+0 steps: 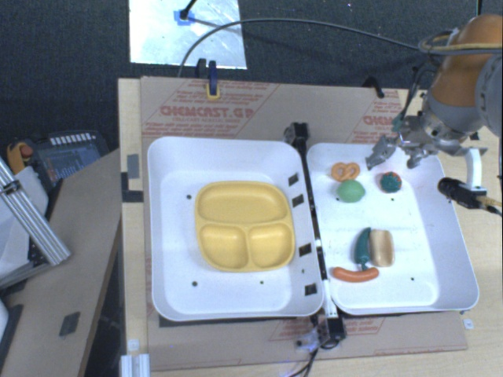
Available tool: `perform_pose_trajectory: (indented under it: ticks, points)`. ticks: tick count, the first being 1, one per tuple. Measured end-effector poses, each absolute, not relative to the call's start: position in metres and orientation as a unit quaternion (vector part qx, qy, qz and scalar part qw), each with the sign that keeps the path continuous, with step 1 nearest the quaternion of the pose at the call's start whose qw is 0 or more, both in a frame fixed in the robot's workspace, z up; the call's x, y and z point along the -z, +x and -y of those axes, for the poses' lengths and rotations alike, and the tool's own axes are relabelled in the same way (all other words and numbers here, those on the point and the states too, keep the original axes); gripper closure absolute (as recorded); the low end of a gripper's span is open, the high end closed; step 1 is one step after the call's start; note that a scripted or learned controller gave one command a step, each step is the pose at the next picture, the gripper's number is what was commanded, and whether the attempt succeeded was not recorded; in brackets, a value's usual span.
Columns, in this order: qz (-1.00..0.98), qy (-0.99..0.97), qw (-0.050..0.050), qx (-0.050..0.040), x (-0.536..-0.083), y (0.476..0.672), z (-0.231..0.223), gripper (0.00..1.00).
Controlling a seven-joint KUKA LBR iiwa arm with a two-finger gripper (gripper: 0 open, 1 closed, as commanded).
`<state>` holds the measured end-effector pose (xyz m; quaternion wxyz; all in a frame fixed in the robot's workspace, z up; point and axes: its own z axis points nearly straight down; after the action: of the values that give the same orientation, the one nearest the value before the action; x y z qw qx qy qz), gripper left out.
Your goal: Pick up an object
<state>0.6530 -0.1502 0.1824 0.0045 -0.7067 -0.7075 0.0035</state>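
Camera view showed the gripper (397, 154) hanging over the far edge of the right bin (448, 250), its fingers (378, 155) spread apart with nothing between them. Below it lay a pretzel (344, 170), a green ball (350, 191) just beside that, and a teal-and-red ball (391, 181) nearest the gripper. Toward the near side sat a bun (382, 247) touching a teal piece (362, 247), with a sausage (354, 273) in front. The left bin (169, 210) held a yellow tray (242, 226) (three compartments)
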Motion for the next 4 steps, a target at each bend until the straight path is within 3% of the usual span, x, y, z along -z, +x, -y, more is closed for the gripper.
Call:
perform_pose_trajectory:
  ticks: [1,3,4]
  points:
    - [0.708,-0.706,-0.001,0.0004,-0.19,0.656,0.15,0.0]
    - [0.709,-0.705,-0.002,0.0019,-0.091,0.658,0.149,0.0]
    - [0.709,-0.705,-0.002,0.0012,-0.086,0.66,0.149,0.0]
